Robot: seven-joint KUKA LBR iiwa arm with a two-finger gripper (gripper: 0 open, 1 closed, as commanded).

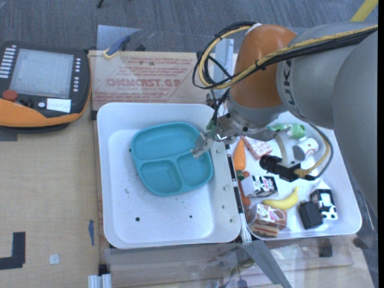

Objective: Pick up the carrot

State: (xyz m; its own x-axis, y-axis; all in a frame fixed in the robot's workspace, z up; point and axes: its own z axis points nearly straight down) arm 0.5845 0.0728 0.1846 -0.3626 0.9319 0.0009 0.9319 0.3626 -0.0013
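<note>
Teal divided plate (171,161) in left bin (114,221); banana (283,200) in right bin (348,212).

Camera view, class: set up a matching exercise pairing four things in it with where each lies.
Things:
1. carrot
2. blue plate
3. banana
4. teach pendant

Places:
A. in the left bin
B. outside both bins, at the upper left
C. in the right bin, against its left wall
D. in the right bin, toward its near edge

Pairs: 1-C, 2-A, 3-D, 4-B
</note>
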